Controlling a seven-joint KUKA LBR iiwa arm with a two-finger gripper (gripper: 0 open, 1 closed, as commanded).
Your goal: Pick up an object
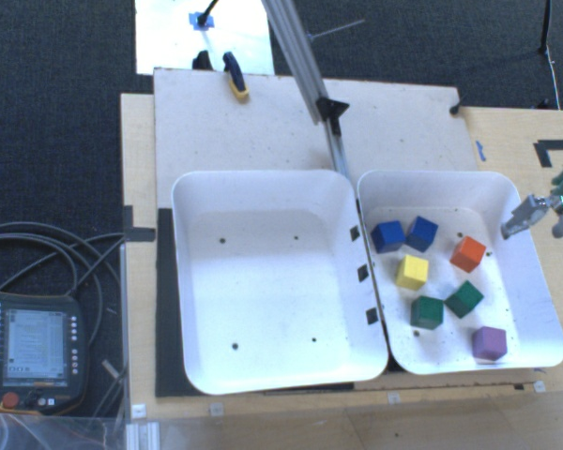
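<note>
Purple cube (489, 342) nearest, in right bin (535, 293) with two green cubes (427, 312), yellow (413, 272), orange (467, 253) and two blue (388, 236); gripper (525, 216) at that bin's right rim, holding nothing, jaws' spacing cannot be told; left bin (192, 279) alongside on counter (263, 125).

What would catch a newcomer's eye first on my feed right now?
The cluster of bright cubes in the right bin: two blue cubes at the top, a yellow cube, an orange cube, two green cubes and a purple cube. The gripper sits at that bin's right rim.
</note>
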